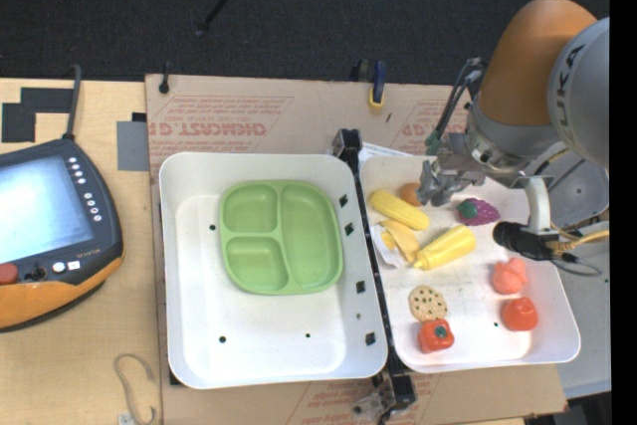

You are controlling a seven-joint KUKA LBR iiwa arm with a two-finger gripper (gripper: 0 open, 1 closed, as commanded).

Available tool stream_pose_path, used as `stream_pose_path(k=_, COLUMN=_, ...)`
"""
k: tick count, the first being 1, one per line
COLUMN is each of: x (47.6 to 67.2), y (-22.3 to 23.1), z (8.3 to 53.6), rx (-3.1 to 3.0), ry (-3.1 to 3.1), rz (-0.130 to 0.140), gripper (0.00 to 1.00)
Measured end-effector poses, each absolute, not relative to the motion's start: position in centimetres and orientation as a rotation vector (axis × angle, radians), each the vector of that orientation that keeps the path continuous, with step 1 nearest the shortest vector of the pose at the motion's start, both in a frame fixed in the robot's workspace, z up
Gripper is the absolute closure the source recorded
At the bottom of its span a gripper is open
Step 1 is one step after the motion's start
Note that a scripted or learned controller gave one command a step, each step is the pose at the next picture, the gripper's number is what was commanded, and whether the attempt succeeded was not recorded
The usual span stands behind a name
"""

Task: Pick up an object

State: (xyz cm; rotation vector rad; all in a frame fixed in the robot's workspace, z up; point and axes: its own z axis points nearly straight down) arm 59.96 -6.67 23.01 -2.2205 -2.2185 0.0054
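- Step: approach; end effector (435, 182) hovers over right bin (557, 338), beside corn cob (398, 209).
- Grasp state: cannot tell.
- Next: descend onto 1 item.

You see a light green divided plate (280, 237) in the white left bin (189, 314). In the white right bin (557, 338) lie yellow corn (398, 209), a purple piece (479, 210), a red tomato (519, 314) and a tan, dark-dotted cookie (427, 303).

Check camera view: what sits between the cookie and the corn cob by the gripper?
In the camera view, the yellow block and pale yellow strips lie between the cookie and corn cob.
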Motion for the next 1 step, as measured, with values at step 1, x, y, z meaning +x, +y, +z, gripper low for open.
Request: stream_pose_path(k=1, x=58.79, y=-5.32, z=23.01, rx=-2.218, ry=-2.217, rz=0.006, gripper=1.00)
